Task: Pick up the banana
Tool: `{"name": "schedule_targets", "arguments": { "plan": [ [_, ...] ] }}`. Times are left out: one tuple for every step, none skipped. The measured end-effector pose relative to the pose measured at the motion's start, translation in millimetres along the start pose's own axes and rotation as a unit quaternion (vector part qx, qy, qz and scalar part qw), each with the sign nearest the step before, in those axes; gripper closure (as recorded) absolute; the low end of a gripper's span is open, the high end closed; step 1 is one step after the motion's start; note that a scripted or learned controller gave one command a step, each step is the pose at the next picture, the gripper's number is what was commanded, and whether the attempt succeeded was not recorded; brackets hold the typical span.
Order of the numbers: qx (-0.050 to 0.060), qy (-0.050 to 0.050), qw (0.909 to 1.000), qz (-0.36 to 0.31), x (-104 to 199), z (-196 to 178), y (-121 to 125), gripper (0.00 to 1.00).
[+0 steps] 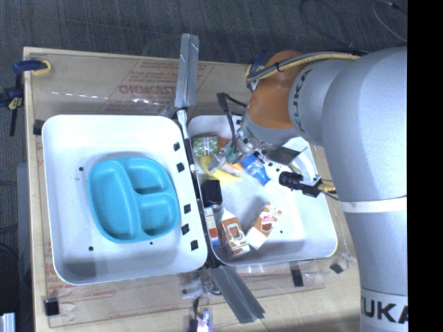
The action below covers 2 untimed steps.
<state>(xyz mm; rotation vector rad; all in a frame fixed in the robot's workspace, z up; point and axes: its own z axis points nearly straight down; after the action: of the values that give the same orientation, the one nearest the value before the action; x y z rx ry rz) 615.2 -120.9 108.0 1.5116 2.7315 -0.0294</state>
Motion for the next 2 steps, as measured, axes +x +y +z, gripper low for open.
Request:
{"name": "schedule_targets", "arguments": {
  "plan": [
    [0.001,0.014,0.9813,0.192,32.4,-83.5,42.0,1.00],
    [0.001,0.015,0.9813,0.192,32.4,-83.2,41.8,0.00]
  ]
}}
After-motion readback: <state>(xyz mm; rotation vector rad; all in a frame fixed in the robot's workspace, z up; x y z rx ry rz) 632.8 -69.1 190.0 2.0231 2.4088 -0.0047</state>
